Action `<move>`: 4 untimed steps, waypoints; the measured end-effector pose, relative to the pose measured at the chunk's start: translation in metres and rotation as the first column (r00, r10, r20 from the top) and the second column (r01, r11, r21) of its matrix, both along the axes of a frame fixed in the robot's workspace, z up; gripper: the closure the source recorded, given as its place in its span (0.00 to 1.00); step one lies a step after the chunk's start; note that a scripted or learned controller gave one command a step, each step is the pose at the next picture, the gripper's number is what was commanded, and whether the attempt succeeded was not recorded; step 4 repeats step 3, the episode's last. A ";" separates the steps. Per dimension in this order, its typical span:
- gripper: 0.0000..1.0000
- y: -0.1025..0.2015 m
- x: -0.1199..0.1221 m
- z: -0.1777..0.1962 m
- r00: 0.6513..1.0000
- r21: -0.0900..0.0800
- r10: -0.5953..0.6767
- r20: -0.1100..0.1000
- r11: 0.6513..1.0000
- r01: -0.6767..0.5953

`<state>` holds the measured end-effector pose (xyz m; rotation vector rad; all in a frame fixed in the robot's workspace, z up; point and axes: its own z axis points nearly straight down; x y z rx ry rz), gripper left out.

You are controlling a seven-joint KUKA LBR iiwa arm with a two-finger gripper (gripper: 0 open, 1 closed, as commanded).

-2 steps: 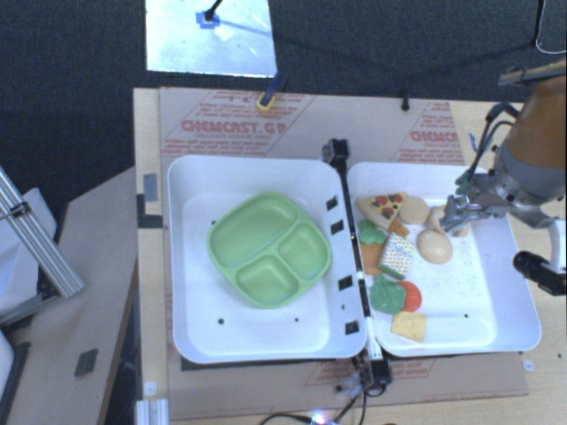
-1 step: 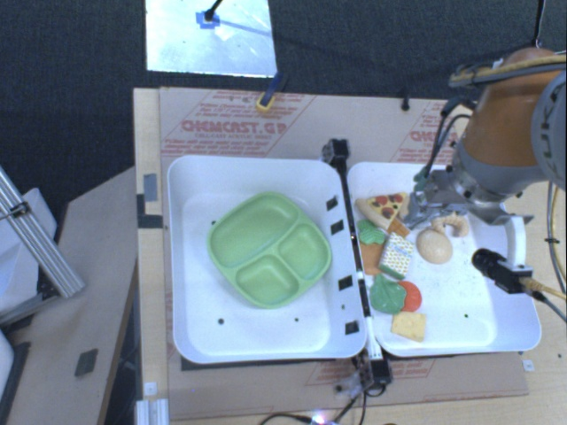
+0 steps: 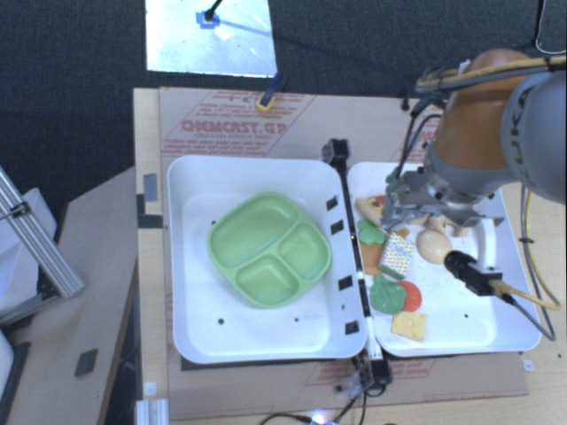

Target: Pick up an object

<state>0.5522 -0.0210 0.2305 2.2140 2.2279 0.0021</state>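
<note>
Gripper (image 3: 403, 209) low in right bin (image 3: 496, 326) over toy food pile; can't tell open or closed; green plate (image 3: 269, 249) in left bin (image 3: 195, 326).

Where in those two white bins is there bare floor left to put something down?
The left white bin has bare floor along its walls around the green divided plastic plate. The right white bin is bare toward its near right corner; toy food crowds its left side beneath the gripper.

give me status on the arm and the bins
Gripper low over right bin, fingers not readable. Toy food clustered beneath, nothing seen held. Green tray in left bin.
</note>
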 end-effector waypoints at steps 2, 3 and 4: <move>1.00 0.005 0.001 0.002 1.000 0.000 -0.001 0.002 1.000 0.001; 1.00 0.003 -0.001 0.002 1.000 0.000 -0.004 0.000 1.000 0.004; 1.00 0.003 -0.001 0.002 1.000 0.000 -0.004 0.000 1.000 0.004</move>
